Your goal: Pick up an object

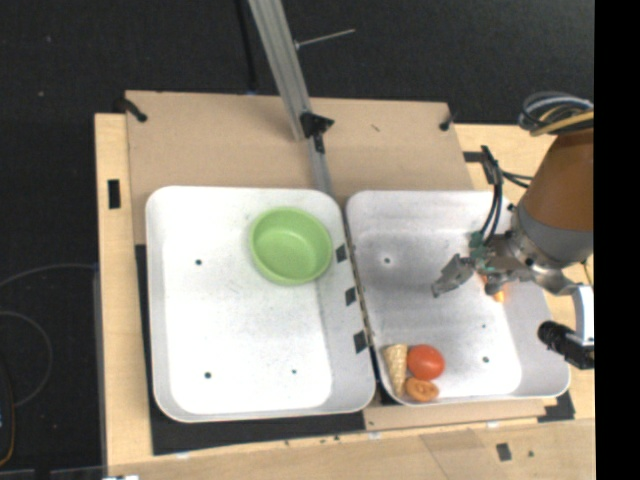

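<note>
Nearest the camera, a small cluster sits in the near-left corner of the right bin: a red ball, a pale cone-like piece touching it on the left, and an orange lump just below, against the rim. The three are the only candidates for picking in that bin, and packed so close to the wall and to each other they look awkward for a two-finger grasp; I judge the ball, sitting a little proud of the others, the easiest target.

Higher in the same bin the gripper hangs over bare floor, well apart from the cluster, the arm slanting in from the right with its orange band up. One dark finger juts toward the left; nothing shows between the fingers, and how wide they stand cannot be told at this size. A small orange spot by the wrist is too blurred to name.

Across the divider, the left bin holds a green bowl, upright, near its far-right part. A metal post rises behind the bins.
</note>
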Available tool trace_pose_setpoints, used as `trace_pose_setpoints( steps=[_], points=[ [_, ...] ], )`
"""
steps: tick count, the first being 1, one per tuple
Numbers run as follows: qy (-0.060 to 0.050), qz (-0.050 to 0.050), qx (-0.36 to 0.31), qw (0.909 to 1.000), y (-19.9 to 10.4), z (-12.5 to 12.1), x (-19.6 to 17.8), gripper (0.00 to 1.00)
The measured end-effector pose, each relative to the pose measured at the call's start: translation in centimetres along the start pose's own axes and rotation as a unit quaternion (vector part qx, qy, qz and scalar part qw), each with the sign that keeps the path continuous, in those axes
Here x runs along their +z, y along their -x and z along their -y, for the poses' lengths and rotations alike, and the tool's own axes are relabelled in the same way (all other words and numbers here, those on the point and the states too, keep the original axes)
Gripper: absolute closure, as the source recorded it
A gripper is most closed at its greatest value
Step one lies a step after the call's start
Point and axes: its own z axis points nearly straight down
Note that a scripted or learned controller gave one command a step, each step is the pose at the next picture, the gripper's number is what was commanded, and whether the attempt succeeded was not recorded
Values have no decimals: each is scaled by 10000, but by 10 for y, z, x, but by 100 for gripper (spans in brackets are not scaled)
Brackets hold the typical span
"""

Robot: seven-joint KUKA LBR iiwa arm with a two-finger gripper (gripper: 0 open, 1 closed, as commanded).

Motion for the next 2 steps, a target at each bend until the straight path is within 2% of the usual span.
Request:
trace_pose_setpoints(
  steps=[1,2],
  points=[
    [5,2,11,10000,0,0,0,0],
    [-31,11,21,10000,0,5,61,0]
  ],
)
